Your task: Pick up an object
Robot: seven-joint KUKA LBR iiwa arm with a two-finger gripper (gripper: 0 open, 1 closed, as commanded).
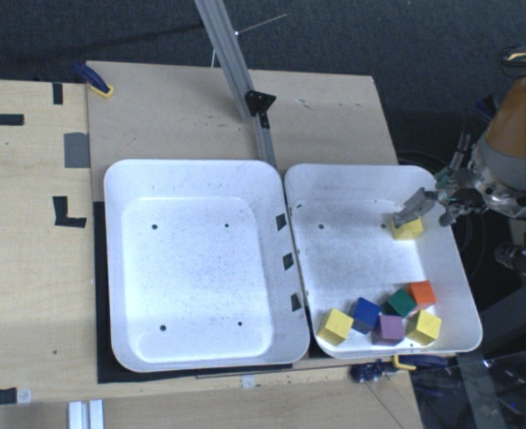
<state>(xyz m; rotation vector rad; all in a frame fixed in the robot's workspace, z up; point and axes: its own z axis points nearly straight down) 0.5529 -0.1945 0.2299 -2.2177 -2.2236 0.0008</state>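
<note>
Camera view: end effector [412,214] touches a yellow block [408,230] in the right bin [352,195]; finger spread unclear.

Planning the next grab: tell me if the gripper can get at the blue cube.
Probably yes: the blue cube lies uncovered, but yellow, purple and green cubes crowd it. The gripper is by another yellow cube.

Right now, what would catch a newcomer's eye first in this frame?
The gripper reaching in from the right, down at a lone yellow block near the far right side of the right bin. Next, the bright cluster of blocks in that bin's near corner: yellow, blue, purple, green, orange. The left bin beside it is plain white.
</note>
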